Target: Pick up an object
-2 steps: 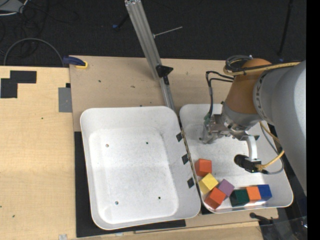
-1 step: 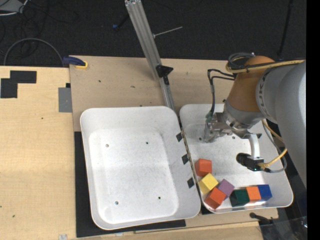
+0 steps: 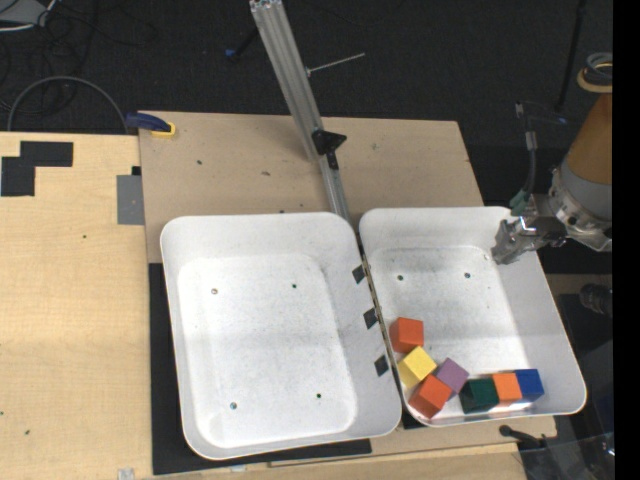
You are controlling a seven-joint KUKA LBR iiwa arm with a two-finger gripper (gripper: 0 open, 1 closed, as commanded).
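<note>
No object picked yet; task at its start.
Gripper [image 3: 508, 240] state unreadable, near right bin [image 3: 470, 230] far rim; blocks [image 3: 452, 378] well apart, untouched.

Arm [image 3: 600, 158] cut by right edge; gripper [image 3: 508, 240] blurred

2 white bins [image 3: 262, 230], 7 blocks in the right one: 2 red-orange [image 3: 407, 334], 1 yellow [image 3: 417, 365], 1 purple [image 3: 453, 374], 1 dark green [image 3: 479, 395], 1 orange [image 3: 507, 386], 1 blue [image 3: 529, 383].
</note>
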